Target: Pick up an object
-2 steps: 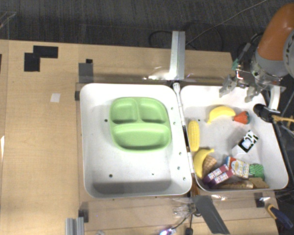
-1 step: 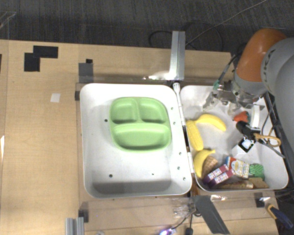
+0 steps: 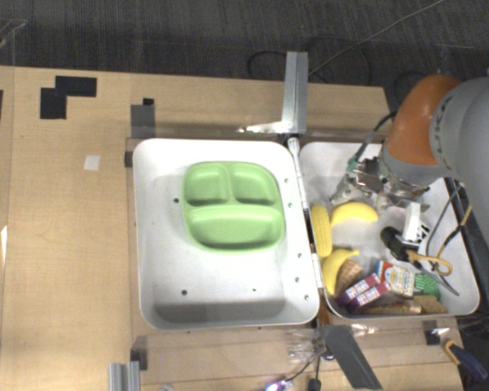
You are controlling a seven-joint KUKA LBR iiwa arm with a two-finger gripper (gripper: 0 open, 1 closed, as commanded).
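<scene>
The right bin [image 3: 318, 157] holds a heap of toy food. A yellow lemon [image 3: 354, 214] lies near its middle, with a corn cob [image 3: 319, 228] along the left wall. A yellow banana-like piece [image 3: 336, 265] sits below them, beside an ice-cream cone [image 3: 352, 270]. A purple packet [image 3: 360, 292] and a small carton [image 3: 398, 278] lie at the front. My gripper [image 3: 365, 184] hangs low over the bin, just above and behind the lemon. The wrist body hides how it stands, and I see nothing held in it.
The left bin [image 3: 159, 300] holds a green divided plate [image 3: 231, 204]. A metal post [image 3: 296, 88] rises behind the divider between the two bins. Cables [image 3: 440, 259] trail along the right bin's right side, under the grey arm [image 3: 460, 129].
</scene>
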